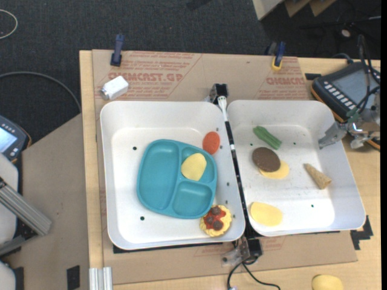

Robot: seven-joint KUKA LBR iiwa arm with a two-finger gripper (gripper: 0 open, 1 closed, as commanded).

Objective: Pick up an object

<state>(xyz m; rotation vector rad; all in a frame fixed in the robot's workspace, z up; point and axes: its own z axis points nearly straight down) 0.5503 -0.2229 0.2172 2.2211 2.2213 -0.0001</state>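
Note:
My gripper (340,133) hangs at the right rim of the right bin (302,110), with nothing visibly in it. In that bin lie a green bean pod (266,136), a brown round cookie (265,158) resting on a yellow disc (277,172), a tan cone (317,176) and a yellow oval piece (266,213). The left bin (121,162) holds a teal divided plate (166,180) with a yellow piece (193,166) on it. A red-orange item (211,142) and a small tart with red topping (216,220) lie beside the plate.
Both bins sit on a cardboard sheet (181,71) clamped at the back. A white block (115,87) lies at its back left. A pendant with cables (343,92) sits right of the bins. A yellow object (326,281) lies at the bench's front right.

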